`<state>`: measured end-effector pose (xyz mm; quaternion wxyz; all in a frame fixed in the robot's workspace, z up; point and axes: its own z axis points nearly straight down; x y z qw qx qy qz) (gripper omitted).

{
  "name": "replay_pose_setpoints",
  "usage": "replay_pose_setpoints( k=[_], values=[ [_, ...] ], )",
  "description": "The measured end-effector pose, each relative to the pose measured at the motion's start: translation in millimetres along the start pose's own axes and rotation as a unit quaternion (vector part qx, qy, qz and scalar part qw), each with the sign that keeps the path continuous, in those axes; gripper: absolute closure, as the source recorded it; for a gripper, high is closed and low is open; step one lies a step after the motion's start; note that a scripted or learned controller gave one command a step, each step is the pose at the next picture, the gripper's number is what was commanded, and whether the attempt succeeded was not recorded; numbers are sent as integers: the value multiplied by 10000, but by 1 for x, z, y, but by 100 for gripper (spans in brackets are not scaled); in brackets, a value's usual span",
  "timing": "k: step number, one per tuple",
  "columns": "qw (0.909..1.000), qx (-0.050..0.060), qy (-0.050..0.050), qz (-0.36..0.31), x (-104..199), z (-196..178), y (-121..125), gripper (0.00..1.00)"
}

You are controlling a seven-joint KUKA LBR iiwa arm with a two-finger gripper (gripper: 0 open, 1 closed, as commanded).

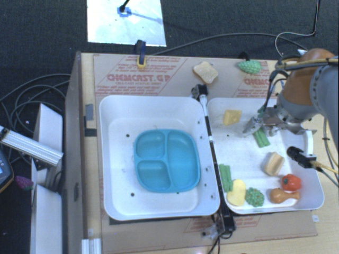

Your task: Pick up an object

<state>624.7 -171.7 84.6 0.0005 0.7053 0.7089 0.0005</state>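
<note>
Overhead slanted view of the bench. The gripper is low over the upper part of the right bin, its metal fingertips splayed a little apart; whether they pinch anything cannot be told at this resolution. Just beside and below the tips lies a green stick-shaped piece, its long axis running from upper left to lower right, the upper end next to the fingertips.

Also in the right bin: a yellow wedge near the upper left corner, a tan bread-like piece, a red tomato, an orange gourd-like piece, a green broccoli floret, a pale yellow piece and a second green stick along the left wall.

The left bin holds a blue divided plate, lying flat.

Both bins rest on a brown cardboard sheet, on which a toast slice and a green knobbly item lie behind the bins. Dark carpet and cables surround the bench.
</note>
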Motion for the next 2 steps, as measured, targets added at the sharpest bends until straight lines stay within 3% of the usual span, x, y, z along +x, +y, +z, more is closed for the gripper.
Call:
replay_pose_setpoints(
  k=[1,2],
  values=[
    [10000,-16,-8,-10,-1,-11,1,100],
    [10000,-18,4,-1,74,-68,20,100]
  ],
)
